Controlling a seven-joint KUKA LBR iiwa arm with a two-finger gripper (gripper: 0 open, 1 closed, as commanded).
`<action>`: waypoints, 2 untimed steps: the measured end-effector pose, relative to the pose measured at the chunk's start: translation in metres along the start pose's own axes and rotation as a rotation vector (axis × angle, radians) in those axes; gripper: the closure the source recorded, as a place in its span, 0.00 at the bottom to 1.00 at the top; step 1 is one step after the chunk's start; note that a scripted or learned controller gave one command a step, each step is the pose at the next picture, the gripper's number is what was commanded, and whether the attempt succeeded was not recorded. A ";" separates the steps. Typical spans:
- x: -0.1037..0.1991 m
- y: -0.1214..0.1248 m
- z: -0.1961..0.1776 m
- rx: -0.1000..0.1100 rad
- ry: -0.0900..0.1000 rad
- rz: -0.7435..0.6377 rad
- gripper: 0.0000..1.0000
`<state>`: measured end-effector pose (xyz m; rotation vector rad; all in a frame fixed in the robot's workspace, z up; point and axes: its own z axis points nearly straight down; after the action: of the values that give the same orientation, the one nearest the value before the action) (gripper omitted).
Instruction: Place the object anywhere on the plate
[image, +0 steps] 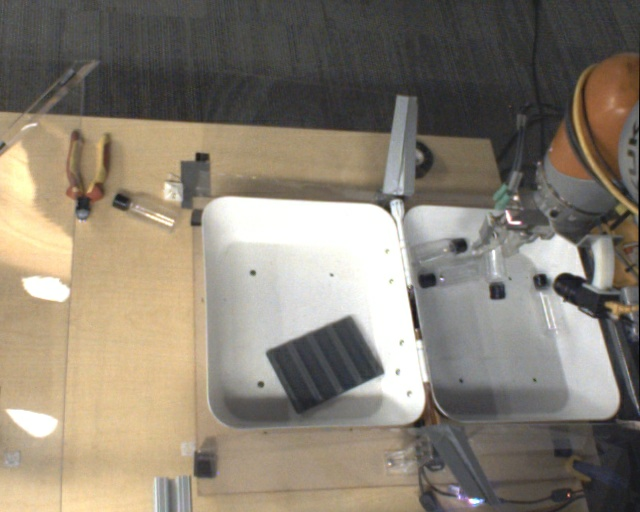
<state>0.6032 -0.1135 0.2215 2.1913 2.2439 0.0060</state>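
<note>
In the camera view, the gripper (503, 228) hangs over the far end of the right bin (520, 400), just above a clear vial (494, 268) with a black cap. I cannot tell whether the gripper is open or closed. The vial looks light, stiff, slippery and possibly breakable, so it is best pinched across mid-barrel. The dark ribbed plate (325, 363) lies in the left bin (300, 230), well apart.

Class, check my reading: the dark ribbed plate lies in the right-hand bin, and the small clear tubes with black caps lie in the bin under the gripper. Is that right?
Not quite. The dark ribbed plate lies in the left bin, not the right one, as the camera view shows. The rest holds: the clear tubes with black caps lie in the right bin, under the gripper.
</note>
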 end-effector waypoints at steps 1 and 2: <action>0.076 0.067 0.038 0.006 -0.001 0.423 1.00; 0.153 0.070 -0.004 0.003 0.001 0.448 1.00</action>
<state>0.6691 0.0413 0.2254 2.6382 1.7030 0.0047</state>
